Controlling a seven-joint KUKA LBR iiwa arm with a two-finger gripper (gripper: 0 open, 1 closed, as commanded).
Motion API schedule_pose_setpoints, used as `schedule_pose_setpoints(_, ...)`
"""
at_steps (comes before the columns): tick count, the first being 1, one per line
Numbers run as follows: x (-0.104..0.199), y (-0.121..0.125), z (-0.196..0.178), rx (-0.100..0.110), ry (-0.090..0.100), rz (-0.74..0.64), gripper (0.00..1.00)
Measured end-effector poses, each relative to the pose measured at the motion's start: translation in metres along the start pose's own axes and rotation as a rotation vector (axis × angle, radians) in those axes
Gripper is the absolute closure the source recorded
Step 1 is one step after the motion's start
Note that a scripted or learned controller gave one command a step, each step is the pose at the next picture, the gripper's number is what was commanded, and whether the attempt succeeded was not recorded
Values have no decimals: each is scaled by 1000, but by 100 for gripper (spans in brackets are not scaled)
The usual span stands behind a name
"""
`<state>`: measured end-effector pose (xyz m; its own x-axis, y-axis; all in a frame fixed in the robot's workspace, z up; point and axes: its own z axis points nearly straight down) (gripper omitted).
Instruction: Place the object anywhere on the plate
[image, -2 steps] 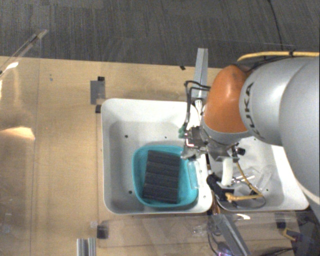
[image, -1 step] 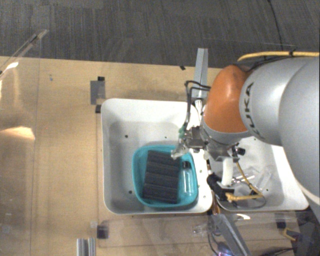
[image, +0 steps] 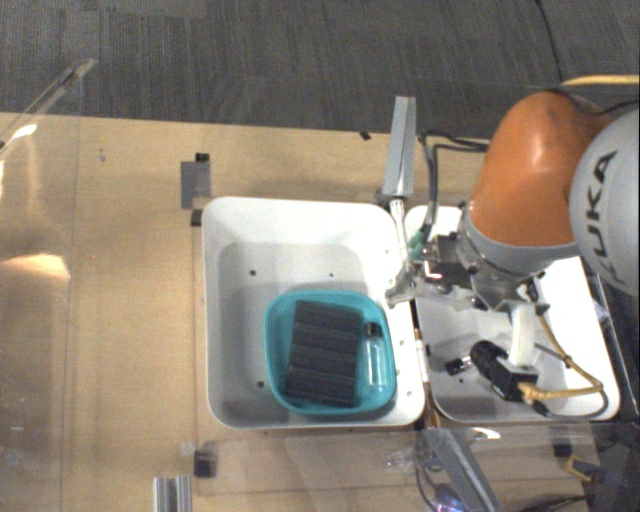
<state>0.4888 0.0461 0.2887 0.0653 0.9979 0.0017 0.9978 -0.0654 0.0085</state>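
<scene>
A teal plate (image: 278, 330) sits in the left white bin (image: 232, 300), toward its front right. On the plate lies a dark ribbed block (image: 322, 352). A small clear bottle (image: 373, 360) lies beside the block, along the plate's right rim. My gripper (image: 412, 283) hangs over the divider between the two bins, just above and to the right of the plate's far right corner. The orange-banded wrist (image: 530, 185) covers most of it. I see nothing held in it.
The right white bin (image: 470, 400) lies under the arm. A black fitting with a yellow cable (image: 505, 375) hangs over its front part. A metal post (image: 400, 150) stands behind the bins, and small clamps sit on the wooden bench around them.
</scene>
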Motion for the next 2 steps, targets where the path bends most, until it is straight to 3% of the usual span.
schedule_pose_setpoints(1, 1, 2, -11, -6, 1, -5, 100)
schedule_pose_setpoints(2, 68, -7, 115, 6, 0, -63, 100)
